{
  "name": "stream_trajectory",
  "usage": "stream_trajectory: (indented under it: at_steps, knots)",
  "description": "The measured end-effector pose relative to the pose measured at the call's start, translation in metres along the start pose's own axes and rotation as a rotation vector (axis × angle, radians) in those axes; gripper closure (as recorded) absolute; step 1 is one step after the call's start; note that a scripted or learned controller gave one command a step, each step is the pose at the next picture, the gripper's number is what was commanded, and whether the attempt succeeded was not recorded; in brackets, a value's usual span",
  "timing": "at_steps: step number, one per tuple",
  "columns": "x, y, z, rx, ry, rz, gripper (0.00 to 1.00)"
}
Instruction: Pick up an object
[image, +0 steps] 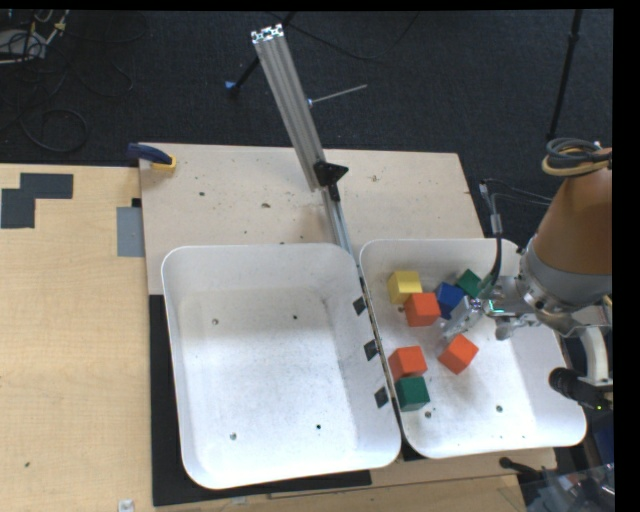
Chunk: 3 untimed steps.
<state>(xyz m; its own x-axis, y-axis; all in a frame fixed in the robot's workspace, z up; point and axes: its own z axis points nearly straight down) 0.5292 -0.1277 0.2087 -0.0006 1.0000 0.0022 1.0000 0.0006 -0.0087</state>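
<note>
Over the right bin (560, 425), the gripper (468, 318) hangs among the blocks, seemingly lining up on the blue block (450, 298) just beside the green one (470, 281), though I cannot tell its state, and next it must descend squarely and lift.

grey arm (570, 250) reaches in from the right — gripper (470, 318) low, wrist bent leftward.
</note>
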Motion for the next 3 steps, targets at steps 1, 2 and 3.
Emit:
stream_trajectory:
  at_steps: [1, 2, 3]
  knots:
    - [-0.001, 0.001, -0.002, -0.006, -0.001, 0.003, 0.00]
    - [-0.001, 0.007, 0.044, -0.001, 0.000, 0.003, 0.00]
    - [0.001, 0.002, 0.087, -0.015, -0.009, 0.006, 0.00]
